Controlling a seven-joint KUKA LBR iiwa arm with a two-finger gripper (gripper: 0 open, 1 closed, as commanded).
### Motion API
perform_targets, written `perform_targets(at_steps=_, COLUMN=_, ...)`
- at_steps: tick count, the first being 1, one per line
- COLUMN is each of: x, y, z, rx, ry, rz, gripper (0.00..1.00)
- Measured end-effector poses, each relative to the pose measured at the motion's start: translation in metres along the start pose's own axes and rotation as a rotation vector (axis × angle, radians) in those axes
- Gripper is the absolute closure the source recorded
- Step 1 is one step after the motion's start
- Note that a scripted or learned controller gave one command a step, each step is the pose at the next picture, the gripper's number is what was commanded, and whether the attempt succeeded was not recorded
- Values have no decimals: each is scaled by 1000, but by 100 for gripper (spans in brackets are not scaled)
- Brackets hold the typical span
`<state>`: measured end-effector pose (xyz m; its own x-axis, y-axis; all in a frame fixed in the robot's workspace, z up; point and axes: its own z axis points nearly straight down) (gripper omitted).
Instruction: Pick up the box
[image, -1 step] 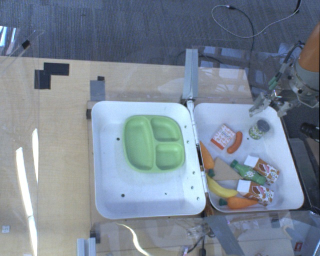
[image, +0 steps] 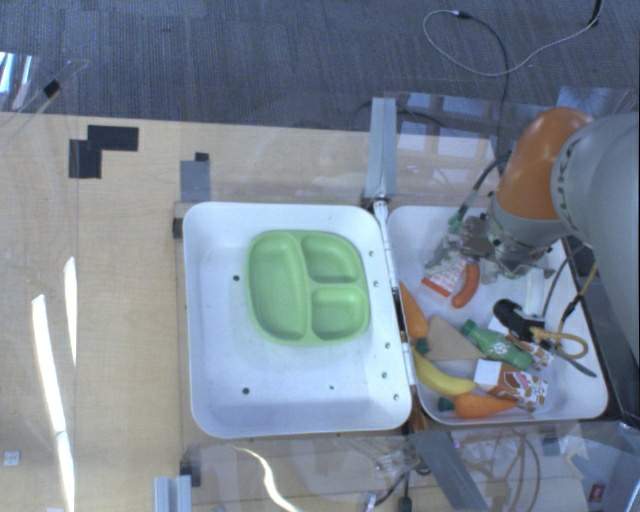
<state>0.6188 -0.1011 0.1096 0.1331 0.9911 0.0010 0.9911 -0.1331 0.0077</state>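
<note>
Gripper (image: 462, 248) state unclear — box (image: 443, 278) perhaps beneath, sausage (image: 465, 285) alongside, banana (image: 440, 375) nearer.

The pale wooden desk (image: 110, 330) carries two shallow white bins side by side, the left bin (image: 215, 400) and the right bin (image: 590, 400), edges nearly touching.

Arm (image: 590, 160) and wrist, seen from above
Smooth grey rounded casing; glossy orange band (image: 535, 165) above the wrist; dark, metallic gripper (image: 470, 245) assembly with thin black cables alongside
</note>
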Motion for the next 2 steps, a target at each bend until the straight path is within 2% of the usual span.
perform_targets(at_steps=1, x=5, y=27, z=22, rx=-1, ry=-1, rz=-57, gripper=0)
perform_targets(at_steps=2, x=7, y=28, z=11, rx=-6, ry=0, rz=-61, gripper=100)
